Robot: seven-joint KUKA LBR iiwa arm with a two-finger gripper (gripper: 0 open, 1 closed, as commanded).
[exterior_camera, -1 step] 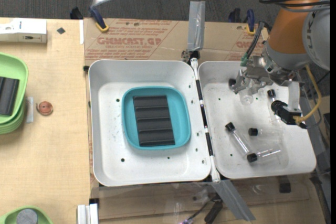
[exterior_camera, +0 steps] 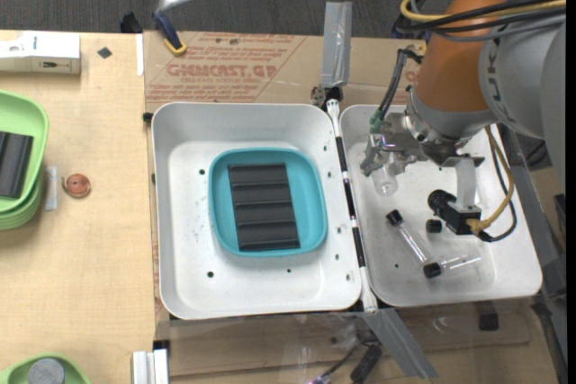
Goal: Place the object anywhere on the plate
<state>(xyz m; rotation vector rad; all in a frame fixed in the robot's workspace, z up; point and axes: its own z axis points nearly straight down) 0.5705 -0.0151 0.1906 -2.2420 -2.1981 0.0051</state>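
My gripper (exterior_camera: 385, 165) hangs low over the right bin (exterior_camera: 513, 279), near its upper left corner; can't tell its grip state. Clear tubes with black caps (exterior_camera: 412, 243) lie loose on that bin's floor. The teal plate (exterior_camera: 310, 193), carrying a black ribbed block (exterior_camera: 262, 205), sits in the left bin (exterior_camera: 180, 220).

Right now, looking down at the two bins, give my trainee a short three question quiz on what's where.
1. True or false: the teal plate sits in the left bin.
2. Which bin holds the clear vials: A left, B right?
3. Fill in: the dark ridged block lies on the ____.

Key: 1 true. 2 B, the right bin, where the gripper hovers. 3 plate.
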